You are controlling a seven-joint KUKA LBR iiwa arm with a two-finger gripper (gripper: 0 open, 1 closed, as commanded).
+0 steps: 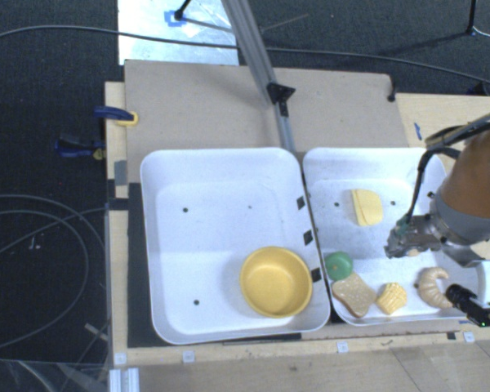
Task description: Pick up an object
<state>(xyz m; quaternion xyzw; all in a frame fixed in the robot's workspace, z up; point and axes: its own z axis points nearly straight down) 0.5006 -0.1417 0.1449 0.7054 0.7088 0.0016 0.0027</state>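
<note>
The right bin (pixel 327 174) holds a pale yellow block (pixel 366 207), a green ball (pixel 338 264), a tan bread slice (pixel 354 294), a yellow corn piece (pixel 391 298) and a beige croissant (pixel 432 284). My gripper (pixel 400 245) hangs over the right side of this bin, between the yellow block and the croissant, above bare bin floor. Its tip is dark and small here. A yellow bowl (pixel 276 281) sits at the front right of the left bin (pixel 167 178).
A grey pole (pixel 257 51) slants across the back board down to the seam between the bins. Black clips (pixel 308 237) line that seam. Blue and yellow clamps (pixel 98 129) sit at the bench's left edge.
</note>
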